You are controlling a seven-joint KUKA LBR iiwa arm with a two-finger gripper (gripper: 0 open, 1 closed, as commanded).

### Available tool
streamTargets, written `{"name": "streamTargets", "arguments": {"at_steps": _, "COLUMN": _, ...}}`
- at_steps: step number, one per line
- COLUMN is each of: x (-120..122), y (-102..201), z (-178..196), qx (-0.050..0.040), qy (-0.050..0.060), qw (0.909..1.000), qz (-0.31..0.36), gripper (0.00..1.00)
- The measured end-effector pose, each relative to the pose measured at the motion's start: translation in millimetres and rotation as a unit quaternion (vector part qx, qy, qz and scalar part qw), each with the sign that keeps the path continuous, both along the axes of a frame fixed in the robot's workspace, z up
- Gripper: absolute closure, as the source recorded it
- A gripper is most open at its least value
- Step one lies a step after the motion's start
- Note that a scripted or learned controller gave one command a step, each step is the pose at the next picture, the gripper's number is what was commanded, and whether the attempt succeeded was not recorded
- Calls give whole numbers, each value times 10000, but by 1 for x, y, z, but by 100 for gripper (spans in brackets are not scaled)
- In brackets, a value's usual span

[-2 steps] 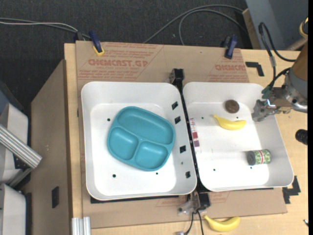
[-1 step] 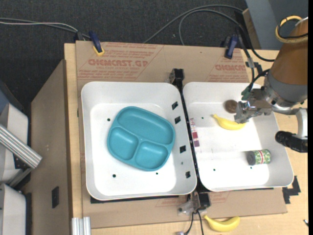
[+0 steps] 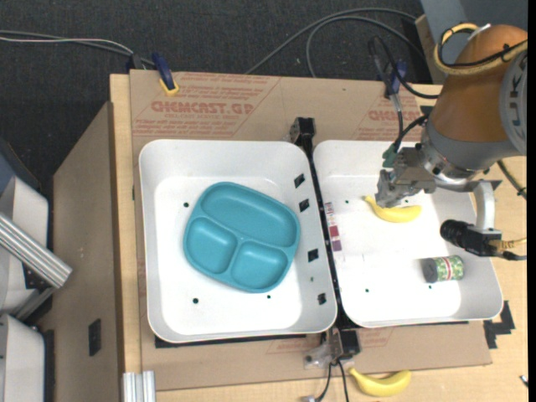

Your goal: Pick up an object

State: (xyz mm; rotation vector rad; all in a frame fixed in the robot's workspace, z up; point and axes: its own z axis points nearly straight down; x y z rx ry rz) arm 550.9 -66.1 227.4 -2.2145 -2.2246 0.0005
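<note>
A yellow banana (image 3: 397, 213) lies in the right bin (image 3: 402, 300), near its middle. My gripper (image 3: 390, 193) hangs right over the banana's left half, its tip close to or touching the fruit. A small green and grey can (image 3: 442, 269) lies on its side toward the right bin's front right. The left bin (image 3: 159, 224) holds a blue divided plate (image 3: 241, 235).
The orange and grey arm (image 3: 477, 82) reaches in from the upper right over the right bin's far corner. A black part (image 3: 469, 235) sticks out beside the can. Another banana (image 3: 381, 382) lies on the cardboard in front of the bins.
</note>
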Motion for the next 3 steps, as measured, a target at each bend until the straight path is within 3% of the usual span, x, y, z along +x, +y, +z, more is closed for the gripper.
{"name": "streamTargets", "arguments": {"at_steps": 2, "x": 32, "y": 110, "z": 7, "qx": 5, "qy": -19, "qw": 10000, "qz": 16, "gripper": 100}}
{"name": "streamTargets", "arguments": {"at_steps": 3, "x": 28, "y": 157, "z": 3, "qx": 1, "qy": -9, "qw": 10000, "qz": 7, "gripper": 100}}
